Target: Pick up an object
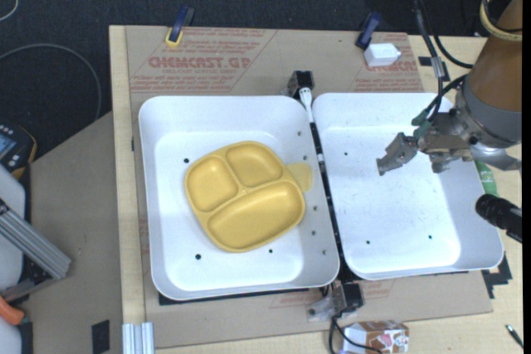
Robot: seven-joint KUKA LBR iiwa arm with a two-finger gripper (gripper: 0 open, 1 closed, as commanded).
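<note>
A yellow divided plate (243, 195) with three compartments lies in the left bin (166, 261), a little right of its middle. My gripper (415, 161) hangs over the right bin (373, 257), toward its right side and well apart from the plate. Its two grey fingers (395, 155) are spread open with nothing between them. The grey arm with its orange band (502, 70) comes in from the right edge.
Both bins sit side by side on a cardboard sheet (249, 58), joined by a black clip (300, 82) at the back. A small white block (382, 55) and blue clamps (178, 25) lie behind them. A green strip (484, 172) runs along the right bin's right rim.
</note>
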